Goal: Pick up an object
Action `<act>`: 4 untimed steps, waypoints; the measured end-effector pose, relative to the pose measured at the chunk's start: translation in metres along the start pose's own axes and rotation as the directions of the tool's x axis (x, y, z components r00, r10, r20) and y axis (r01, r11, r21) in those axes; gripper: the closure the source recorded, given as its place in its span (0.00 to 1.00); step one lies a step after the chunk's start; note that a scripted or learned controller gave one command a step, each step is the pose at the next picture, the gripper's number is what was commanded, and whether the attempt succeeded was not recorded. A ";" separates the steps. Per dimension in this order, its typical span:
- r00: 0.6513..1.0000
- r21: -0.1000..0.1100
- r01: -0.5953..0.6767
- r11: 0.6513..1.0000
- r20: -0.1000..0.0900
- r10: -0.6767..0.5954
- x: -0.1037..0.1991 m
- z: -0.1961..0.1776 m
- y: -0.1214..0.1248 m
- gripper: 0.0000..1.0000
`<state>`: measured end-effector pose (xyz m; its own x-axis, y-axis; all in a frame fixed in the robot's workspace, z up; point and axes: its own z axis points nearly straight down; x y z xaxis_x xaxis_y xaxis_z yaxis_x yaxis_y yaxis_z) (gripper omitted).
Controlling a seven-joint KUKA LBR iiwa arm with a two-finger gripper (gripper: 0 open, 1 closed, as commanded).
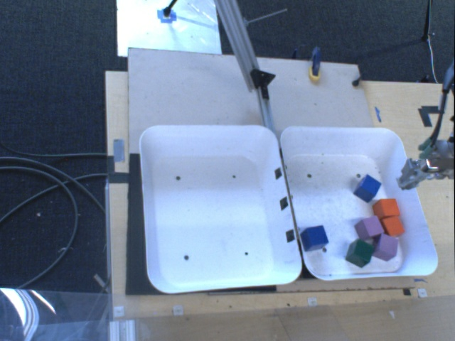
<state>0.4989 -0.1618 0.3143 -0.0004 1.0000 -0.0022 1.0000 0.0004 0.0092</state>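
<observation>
The right bin holds several small blocks. A blue block lies nearest my gripper. Below it sit two orange blocks touching each other, then two purple blocks and a dark green block in a tight cluster. Another blue block rests alone by the bin's left wall. My gripper hangs over the right rim of this bin, to the right of and slightly above the upper blue block, with nothing seen in it.
The left bin stands beside the right one, joined by dark clips along the shared wall. A slanted metal pole rises behind the bins. Black cables lie on the floor at the left.
</observation>
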 end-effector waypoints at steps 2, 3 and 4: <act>1.000 0.004 0.004 1.000 -0.001 -0.004 0.008 0.088 0.000 1.00; 1.000 -0.002 -0.002 1.000 0.004 0.002 -0.035 0.003 -0.014 1.00; 1.000 0.001 0.006 1.000 0.002 -0.006 -0.032 -0.004 -0.012 1.00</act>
<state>0.4865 -0.1941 0.3180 -0.0067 1.0000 -0.0040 0.9999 0.0067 0.0082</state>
